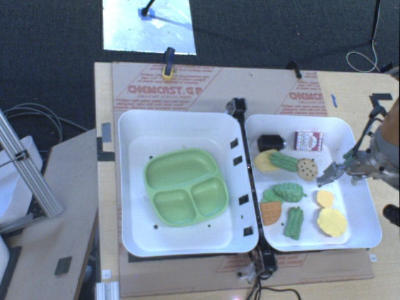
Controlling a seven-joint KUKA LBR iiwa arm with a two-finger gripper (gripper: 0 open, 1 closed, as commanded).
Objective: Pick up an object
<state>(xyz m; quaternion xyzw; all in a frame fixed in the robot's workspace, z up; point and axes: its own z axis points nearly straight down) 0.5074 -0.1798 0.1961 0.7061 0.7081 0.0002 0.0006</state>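
- Two shallow white bins sit side by side on the bench: the left bin (134, 130) carries one green three-section tray (185, 185), the right bin (362, 230) a scatter of toy foods.
- Counted in the right bin: one black block (270, 142), one red-and-white carton (308, 140), one round cookie (306, 168), one yellow piece (263, 162) under a green pod (284, 162), one leafy green item (288, 191), one orange wedge (270, 212), one green stalk bundle (293, 222), and two yellow-orange pieces, the smaller (324, 199) just above the larger (331, 222).
- The arm reaches in from the right edge, its gripper (329, 175) low over the right bin, tilted toward the centre.
- The tip sits just right of the cookie and above the smaller yellow piece; whether the fingers are spread or closed cannot be told, and nothing is seen between them.
- Open floor lies along the right bin's far-right side and its lower rim; the foods crowd its left half, close to the divider where the two bins meet.
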